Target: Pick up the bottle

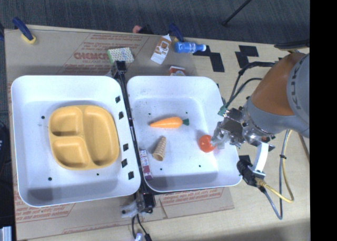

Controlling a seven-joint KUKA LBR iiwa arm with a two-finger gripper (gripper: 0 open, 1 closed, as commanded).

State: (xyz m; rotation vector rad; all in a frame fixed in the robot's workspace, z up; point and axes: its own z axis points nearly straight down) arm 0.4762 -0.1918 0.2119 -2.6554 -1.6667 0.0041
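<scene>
Fingers [217,139] at red ball [206,143] in right bin [210,84], open/shut unclear; bottle [188,48] well apart

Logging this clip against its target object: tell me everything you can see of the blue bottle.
The blue bottle is small, plastic-looking, bright blue with a paler patch at its right end. It lies on its side on the cardboard-covered bench behind the right bin, outside both bins, long axis running left to right. It sits just right of a small white carton, apparently apart from it. Any label is too small to read.
</scene>
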